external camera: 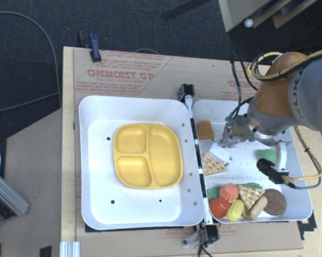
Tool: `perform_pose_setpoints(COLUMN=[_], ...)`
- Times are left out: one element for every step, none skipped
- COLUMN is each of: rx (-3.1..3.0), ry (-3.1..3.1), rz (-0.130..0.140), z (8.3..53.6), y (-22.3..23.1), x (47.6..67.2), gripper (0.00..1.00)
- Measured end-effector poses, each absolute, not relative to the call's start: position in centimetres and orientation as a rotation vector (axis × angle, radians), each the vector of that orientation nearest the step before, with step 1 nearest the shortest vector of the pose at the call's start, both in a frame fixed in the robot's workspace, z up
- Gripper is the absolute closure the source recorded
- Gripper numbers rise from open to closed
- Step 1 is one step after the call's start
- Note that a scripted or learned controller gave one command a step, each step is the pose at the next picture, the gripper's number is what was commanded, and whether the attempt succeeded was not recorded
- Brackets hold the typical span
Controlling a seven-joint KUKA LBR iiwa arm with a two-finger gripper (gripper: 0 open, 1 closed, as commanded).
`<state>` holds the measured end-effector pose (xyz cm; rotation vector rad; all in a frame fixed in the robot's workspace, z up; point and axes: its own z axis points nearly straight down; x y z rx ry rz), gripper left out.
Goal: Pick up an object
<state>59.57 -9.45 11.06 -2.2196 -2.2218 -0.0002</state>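
My gripper (pixel 229 136) hangs low over the upper left part of the right bin (pixel 301 185), under the grey arm and its orange band. Just left of it lies a brown square slice (pixel 205 130). Directly below it a small white piece (pixel 220 154) rests against a waffle-patterned cracker (pixel 212 165). A green item (pixel 267 155) lies to the gripper's right, partly hidden by the arm. I see nothing held in the gripper.
Toy food crowds the right bin's front: an orange piece (pixel 229 191), a red one (pixel 218 207), a yellow one (pixel 236 210), a pizza slice (pixel 249 194), a brown cookie (pixel 276 202). A yellow divided plate (pixel 148 154) sits in the left bin (pixel 94 148).
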Motion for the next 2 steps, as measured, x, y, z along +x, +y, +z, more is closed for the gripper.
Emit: perform_pose_setpoints(rx=[-2.22,-2.221], ry=[-2.221,-2.224], rz=[0.0,-0.003], z=[11.1,18.6], y=[-9.5,-4.5], x=[59.6,66.1], gripper=[0.0,0.0])
